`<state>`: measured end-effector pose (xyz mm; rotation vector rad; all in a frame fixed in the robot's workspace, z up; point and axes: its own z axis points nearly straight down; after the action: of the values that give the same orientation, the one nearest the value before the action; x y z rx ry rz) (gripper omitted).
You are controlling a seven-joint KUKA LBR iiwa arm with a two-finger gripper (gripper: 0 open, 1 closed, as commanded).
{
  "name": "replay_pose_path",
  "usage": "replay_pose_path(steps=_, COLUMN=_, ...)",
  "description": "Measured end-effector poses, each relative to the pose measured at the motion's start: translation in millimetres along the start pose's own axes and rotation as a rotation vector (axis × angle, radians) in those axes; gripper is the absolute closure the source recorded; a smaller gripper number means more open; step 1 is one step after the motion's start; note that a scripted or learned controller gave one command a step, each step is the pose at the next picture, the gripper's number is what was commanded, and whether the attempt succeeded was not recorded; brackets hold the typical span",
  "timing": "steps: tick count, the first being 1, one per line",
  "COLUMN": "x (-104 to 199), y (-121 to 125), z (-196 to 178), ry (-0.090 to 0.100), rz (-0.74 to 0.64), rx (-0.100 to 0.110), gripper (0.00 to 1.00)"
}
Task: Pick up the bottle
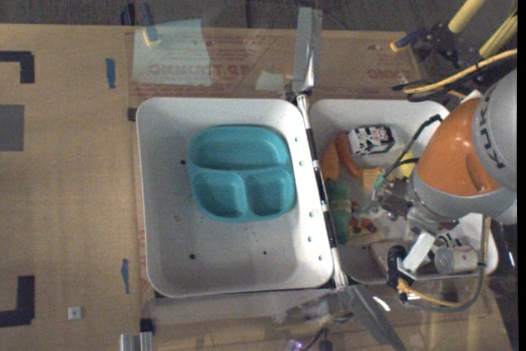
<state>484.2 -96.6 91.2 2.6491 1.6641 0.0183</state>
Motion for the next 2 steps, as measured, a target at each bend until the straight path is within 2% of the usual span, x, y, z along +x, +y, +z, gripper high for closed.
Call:
replay_pose_path(steps=1, x=-48, y=25, z=0, ry=0.004, rz=0.149, rx=0.002, gripper=0.00)
replay_pose_path(steps=2, x=16, y=-11, z=-93, ry=-0.009, rz=0.458, rx=0.019, gripper=0.00)
